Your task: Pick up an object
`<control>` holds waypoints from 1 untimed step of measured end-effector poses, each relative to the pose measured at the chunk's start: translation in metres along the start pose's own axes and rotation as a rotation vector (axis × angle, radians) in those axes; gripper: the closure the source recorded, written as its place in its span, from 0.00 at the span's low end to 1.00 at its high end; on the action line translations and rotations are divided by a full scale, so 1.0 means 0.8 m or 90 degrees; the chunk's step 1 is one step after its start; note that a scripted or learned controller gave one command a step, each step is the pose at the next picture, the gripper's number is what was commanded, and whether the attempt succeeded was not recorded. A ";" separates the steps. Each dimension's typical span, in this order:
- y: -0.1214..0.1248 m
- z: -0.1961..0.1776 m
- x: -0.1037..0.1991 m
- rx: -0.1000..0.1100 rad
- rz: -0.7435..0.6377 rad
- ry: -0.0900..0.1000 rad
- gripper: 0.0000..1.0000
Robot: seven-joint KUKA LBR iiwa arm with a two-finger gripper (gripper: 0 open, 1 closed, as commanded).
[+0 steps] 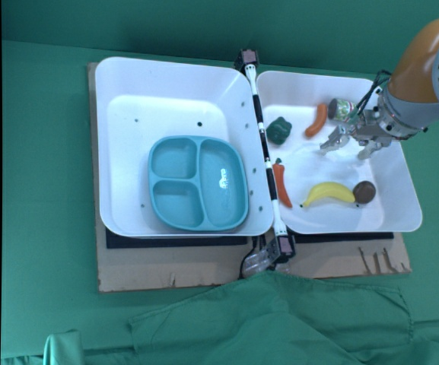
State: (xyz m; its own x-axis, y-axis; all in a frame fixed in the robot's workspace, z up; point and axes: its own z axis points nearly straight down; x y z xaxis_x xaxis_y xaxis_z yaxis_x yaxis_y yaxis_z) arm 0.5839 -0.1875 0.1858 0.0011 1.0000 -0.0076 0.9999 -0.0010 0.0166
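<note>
**Open gripper over the right bin, toy food below**

Camera view: the gripper point(350, 144) hangs over the right bin point(405, 215) with its two fingers spread apart and nothing between them. The task names no particular object. The nearest candidates are the banana point(330, 195) just below the gripper, the brown round piece point(364, 192) touching the banana's right end, the small orange sausage point(316, 121) and the greenish can point(342, 109) beside the wrist. A green pepper-like piece point(279, 130) and a carrot point(281, 185) lie by the divider.

All look like light, rigid plastic toys, probably smooth and apt to slip or roll. The banana would be best taken across its middle, where it is narrow. The brown piece might squirt out of a pinch.

The left bin point(120, 82) carries a teal divided plate point(198, 183).

No brand or writing is legible; the can's label is too small to read.
</note>
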 end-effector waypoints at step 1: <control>0.114 0.004 0.000 0.017 -0.004 0.002 0.00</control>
State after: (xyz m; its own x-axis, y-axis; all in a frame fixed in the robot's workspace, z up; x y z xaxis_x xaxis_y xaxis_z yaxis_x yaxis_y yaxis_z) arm 0.6753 -0.1877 0.1840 -0.0049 1.0000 -0.0042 0.9999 0.0049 -0.0105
